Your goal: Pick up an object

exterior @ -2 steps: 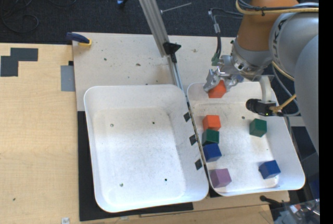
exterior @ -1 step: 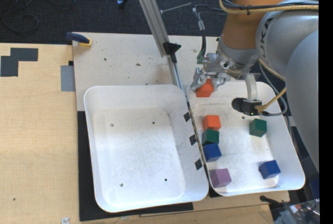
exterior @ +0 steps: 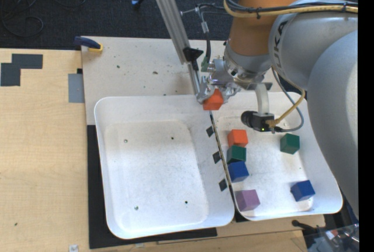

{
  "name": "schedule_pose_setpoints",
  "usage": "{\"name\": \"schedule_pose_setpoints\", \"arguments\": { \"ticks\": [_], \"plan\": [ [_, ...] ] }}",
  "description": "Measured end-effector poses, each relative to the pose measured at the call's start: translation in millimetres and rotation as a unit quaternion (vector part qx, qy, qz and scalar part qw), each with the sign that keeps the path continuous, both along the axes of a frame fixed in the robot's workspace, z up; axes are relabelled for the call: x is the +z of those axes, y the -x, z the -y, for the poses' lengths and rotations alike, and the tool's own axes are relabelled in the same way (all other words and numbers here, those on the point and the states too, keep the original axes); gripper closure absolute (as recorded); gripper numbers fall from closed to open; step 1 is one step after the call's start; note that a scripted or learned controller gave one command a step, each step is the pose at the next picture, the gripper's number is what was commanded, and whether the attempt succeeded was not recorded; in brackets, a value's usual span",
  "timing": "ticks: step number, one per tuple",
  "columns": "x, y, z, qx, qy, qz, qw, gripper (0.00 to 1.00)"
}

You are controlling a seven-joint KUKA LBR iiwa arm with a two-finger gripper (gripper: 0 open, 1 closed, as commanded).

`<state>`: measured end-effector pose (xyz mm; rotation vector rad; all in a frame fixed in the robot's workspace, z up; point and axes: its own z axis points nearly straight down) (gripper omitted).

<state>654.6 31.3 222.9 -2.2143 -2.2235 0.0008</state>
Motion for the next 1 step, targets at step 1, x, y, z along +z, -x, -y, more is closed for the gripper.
{"name": "schedule_pose_setpoints", "arguments": {
  "ticks": [1],
  "plan": [
    [9.3,-6.2,-44.1,-0.001,0.0001,0.001,1.0,1.0]
  ]
}}
